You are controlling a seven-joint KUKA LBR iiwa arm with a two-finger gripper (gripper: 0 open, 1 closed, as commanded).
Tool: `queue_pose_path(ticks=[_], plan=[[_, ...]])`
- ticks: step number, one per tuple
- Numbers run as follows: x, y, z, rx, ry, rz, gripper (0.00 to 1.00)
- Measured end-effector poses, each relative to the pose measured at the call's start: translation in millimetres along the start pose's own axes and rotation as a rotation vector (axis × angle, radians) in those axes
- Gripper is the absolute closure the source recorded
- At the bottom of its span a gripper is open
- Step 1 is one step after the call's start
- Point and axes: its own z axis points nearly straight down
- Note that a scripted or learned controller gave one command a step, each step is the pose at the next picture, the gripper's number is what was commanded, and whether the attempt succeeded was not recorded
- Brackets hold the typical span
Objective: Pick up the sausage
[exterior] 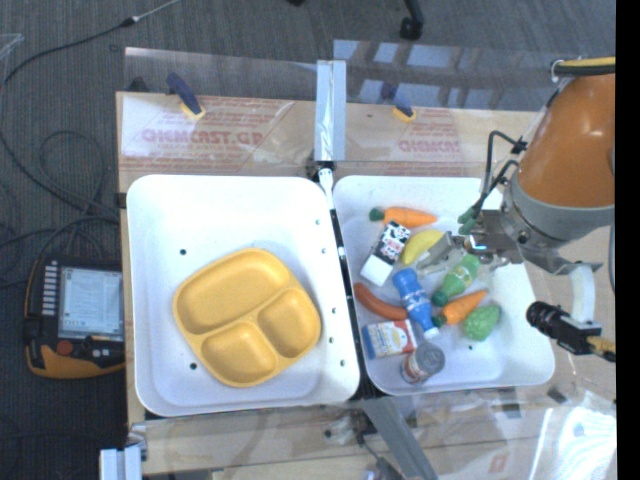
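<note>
While the arm leans in from the right, its claw hangs low over the right bin, right in the thick of the clutter. Whether it is clenched or released I cannot tell; the toys hide it.

That bin holds nearly everything. The sausage, a reddish-orange curve, lies near the bin's left wall, well apart from the claw and not held. Just right of it a blue bottle lies slanted, one end touching the sausage. Toward the back wall lies a carrot, and below it a black-and-white carton beside a banana. A green bottle sits just under the claw. A second carrot lies right of the blue bottle, with a green lump next to it. Near the front wall are a small box and a can, touching.

On the left, the other bin holds a yellow divided plate, three compartments, set at a tilt.

Both bins sit side by side on the table.
</note>
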Motion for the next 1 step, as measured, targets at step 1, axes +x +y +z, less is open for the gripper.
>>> queue_pose_path(ticks=[1], plan=[[-12.8,9.8,170.8,-0.015,-0.001,0.002,0.00]])
